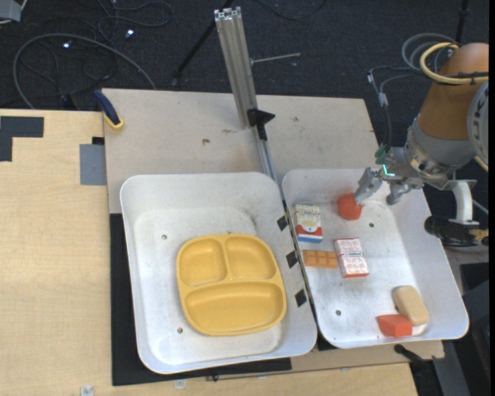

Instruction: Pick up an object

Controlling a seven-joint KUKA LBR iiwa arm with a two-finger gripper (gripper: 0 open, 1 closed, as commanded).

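Observation:
My gripper (381, 190) hangs over the far part of the right bin (433, 246), its two fingers spread open with nothing between them. A small red-orange object (349, 206) lies just left of and below the left finger, apart from it. Further into that bin lie a small carton with a blue and red label (308, 223), a red and white patterned box (351, 256), a flat orange wafer (318, 259), a tan bread-like piece (411, 304) and a red block (394, 326).
The left bin (148, 221) holds a yellow divided plate (229, 284). A metal post (237, 64) rises behind the bins, with a black clamp at its foot. Cables lie on the dark floor beyond the bench.

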